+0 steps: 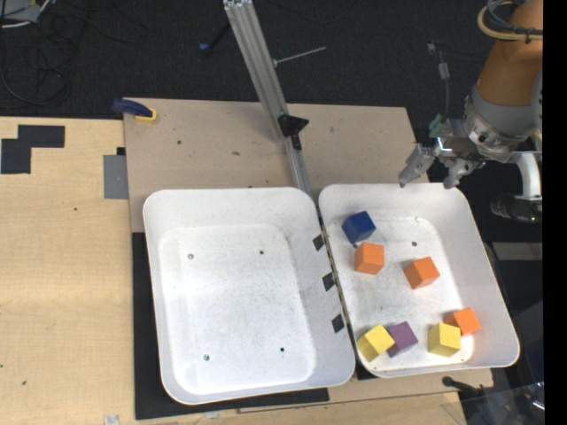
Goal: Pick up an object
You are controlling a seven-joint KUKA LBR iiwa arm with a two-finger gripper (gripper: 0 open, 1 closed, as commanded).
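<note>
The right bin [478, 237] holds several small blocks. A blue block [358, 227] sits near its far left, with an orange block [369, 258] just in front of it and another orange block [422, 272] to the right. Along the near edge lie a yellow block [376, 340], a purple block [402, 336], a second yellow block [444, 338] and a third orange block [465, 320]. My gripper [434, 170] hangs over the bin's far right edge, open, with nothing between its fingers, well behind the blocks.
The left bin [232, 290] lies beside the right one, joined by black clips. A slanted aluminium rail [266, 78] rises behind the bins. A blue-and-yellow clamp [135, 109] sits at the board's far left corner.
</note>
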